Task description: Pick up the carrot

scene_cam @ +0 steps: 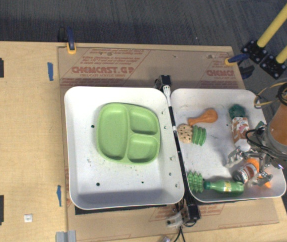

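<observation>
- Left bin [78, 150]: green divided plate [128, 132] at its middle, well apart from the work and not at risk.
- Right bin [209, 155], far left part: tan toy drumstick [204, 117], with a round biscuit [185, 132] and a ribbed green piece [199, 135] just below it, all well clear of the gripper.
- Along the near edge of the right bin: green bottle [225, 187], close enough to the gripper to be nudged or caught by mistake.
- Near right corner of the right bin: carrot [255, 162], seen as orange patches under and beside the metal of the gripper [249, 165], crowded by a small can-like thing [244, 175] that touches or nearly touches it.
- Gripper low over that corner; cannot tell whether wide or narrow, nor whether anything sits inside it.
- Likely trouble: closing on the can-like thing or the bottle instead of the carrot, because of the crowding.
- Also likely: a pinch on the carrot's tapered end, which would slip out on the lift.
- Also possible: a scrape against the bin's right wall, with the carrot so near the corner.
</observation>
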You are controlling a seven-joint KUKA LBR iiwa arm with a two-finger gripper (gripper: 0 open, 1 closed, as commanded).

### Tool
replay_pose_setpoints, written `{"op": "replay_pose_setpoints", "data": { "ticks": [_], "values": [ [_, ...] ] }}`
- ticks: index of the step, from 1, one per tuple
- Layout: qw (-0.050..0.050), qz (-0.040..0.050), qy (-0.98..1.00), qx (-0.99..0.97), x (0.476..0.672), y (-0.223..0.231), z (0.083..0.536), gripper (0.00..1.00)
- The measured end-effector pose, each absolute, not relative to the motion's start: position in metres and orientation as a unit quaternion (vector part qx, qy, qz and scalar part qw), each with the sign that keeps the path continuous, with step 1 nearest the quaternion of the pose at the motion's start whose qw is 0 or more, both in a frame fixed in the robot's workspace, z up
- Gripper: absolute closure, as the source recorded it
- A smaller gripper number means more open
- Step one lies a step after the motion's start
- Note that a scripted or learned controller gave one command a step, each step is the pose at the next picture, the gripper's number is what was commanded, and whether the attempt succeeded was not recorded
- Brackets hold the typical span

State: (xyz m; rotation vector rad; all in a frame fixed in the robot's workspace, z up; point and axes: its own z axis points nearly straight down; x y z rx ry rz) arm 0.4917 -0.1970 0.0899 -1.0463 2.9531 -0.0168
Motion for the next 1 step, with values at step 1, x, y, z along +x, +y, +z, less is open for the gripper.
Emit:
{"op": "replay_pose_setpoints", "data": {
  "ticks": [1],
  "values": [
    [0.006, -0.0043, 0.892, -0.451, 0.4916, -0.1877, 0.0897, 0.00]
  ]
}}
